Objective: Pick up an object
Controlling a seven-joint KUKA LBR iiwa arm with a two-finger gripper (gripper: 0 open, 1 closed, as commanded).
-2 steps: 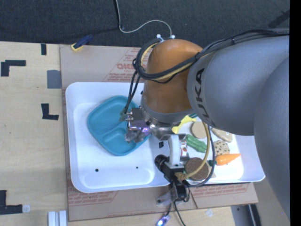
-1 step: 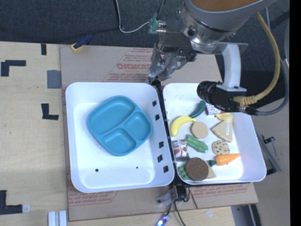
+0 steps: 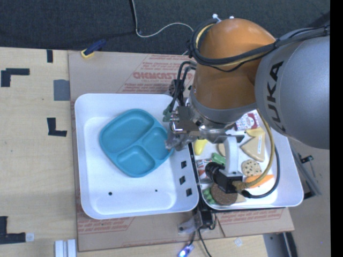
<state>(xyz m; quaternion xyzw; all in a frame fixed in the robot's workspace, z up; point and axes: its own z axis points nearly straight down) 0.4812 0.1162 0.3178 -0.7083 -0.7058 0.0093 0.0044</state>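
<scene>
A blue divided plate [image 3: 135, 142] lies tilted in the left white bin [image 3: 91, 197]. My gripper [image 3: 174, 137] hangs low at the wall between the two bins, right against the plate's right edge. The arm's orange band and grey wrist hide much of the right bin [image 3: 292, 197]. Around the arm I see small toy foods there: a yellow piece [image 3: 200, 146], a green piece [image 3: 218, 158], a round cookie [image 3: 250, 168], a pale wedge [image 3: 256, 145], an orange carrot-like piece [image 3: 263, 180] and a brown disc [image 3: 224, 196].
Both bins rest on a cardboard sheet [image 3: 107, 74] on the bench. A red-and-white packet [image 3: 246, 121] peeks out under the arm. A white cable [image 3: 155, 32] trails across the dark floor behind.
</scene>
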